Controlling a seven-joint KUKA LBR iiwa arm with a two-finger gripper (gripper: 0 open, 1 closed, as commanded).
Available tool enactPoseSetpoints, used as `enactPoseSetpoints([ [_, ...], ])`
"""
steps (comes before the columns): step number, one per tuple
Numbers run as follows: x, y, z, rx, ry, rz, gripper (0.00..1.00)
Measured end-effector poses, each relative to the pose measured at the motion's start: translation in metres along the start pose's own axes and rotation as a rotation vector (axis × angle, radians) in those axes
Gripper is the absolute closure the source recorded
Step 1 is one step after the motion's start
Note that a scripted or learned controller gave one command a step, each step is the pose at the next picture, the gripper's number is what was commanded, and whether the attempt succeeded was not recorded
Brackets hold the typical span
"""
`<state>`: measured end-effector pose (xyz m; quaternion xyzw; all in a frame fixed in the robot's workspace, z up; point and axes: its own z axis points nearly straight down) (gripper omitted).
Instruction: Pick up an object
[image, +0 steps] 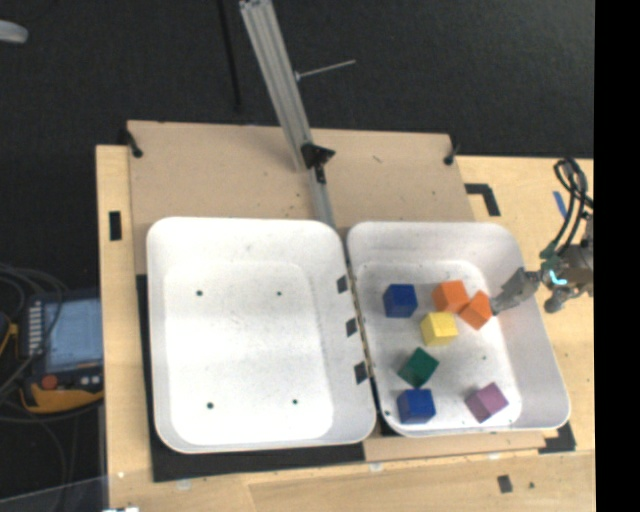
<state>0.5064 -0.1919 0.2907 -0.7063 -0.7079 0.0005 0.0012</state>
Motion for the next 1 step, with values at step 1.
enactPoseSetpoints([
  [1,0.0001,0.0007,-0.0023,-0.005,-0.001,0.000,0.00],
])
